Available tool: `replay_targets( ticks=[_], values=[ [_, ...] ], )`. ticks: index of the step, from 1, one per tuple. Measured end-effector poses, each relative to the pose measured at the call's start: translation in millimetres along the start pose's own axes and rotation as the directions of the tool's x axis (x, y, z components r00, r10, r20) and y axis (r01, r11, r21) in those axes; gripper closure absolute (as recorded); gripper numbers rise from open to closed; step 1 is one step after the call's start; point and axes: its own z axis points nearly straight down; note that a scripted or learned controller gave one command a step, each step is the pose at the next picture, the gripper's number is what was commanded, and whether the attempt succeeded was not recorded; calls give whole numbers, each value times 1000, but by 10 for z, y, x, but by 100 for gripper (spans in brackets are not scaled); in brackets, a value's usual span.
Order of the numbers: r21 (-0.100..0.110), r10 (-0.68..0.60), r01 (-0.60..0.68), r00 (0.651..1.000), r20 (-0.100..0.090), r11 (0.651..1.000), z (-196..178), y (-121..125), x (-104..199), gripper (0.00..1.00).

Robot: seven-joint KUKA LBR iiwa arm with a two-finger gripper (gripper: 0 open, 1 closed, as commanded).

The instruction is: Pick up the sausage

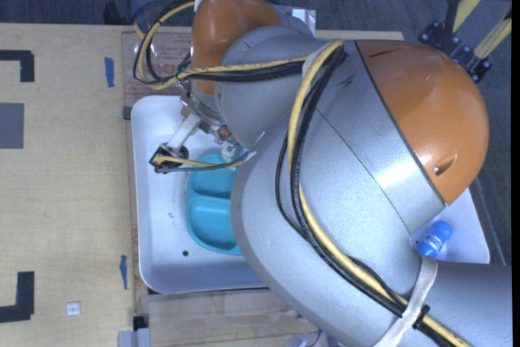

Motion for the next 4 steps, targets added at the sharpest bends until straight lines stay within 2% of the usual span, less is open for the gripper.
replay_targets(
  ticks=[1,2,3,4],
  values=[
    [-4,339,-339,941,-1,941,-578,-63,-693,0],
    [-3,317,-317,948,1,948,-414,-764,-1741,0],
    [-5,316,-316,949,-3,949,-1528,-180,-2364,0],
    [-3,377,-377,926,-1,926,-239,-586,-1929,0]
  ],
)
